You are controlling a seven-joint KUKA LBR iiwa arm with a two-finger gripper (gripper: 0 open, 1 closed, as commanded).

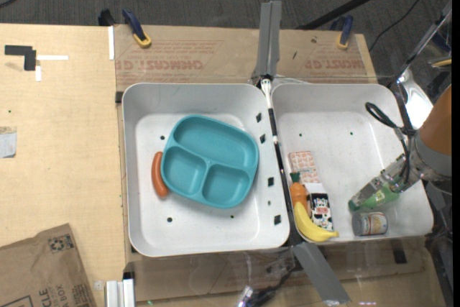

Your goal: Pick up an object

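In the right bin (338, 104) my gripper (394, 177) hangs low near the right wall, right at the upper end of a green bottle (370, 194) that lies slanted on the bin floor. A small can (370, 224) lies just below the bottle. A banana (310, 225), a black-and-white carton (319, 208), a small orange carrot (297, 192) and a pink printed packet (303, 165) sit along the bin's left side. The arm's orange band (440, 122) is at the right edge.
The left bin (144, 226) holds a teal divided plate (210, 162) with an orange sausage-shaped piece (159, 175) against its left rim. A black cable (384, 116) loops over the right bin's far right. Clamps hold cardboard behind the bins.
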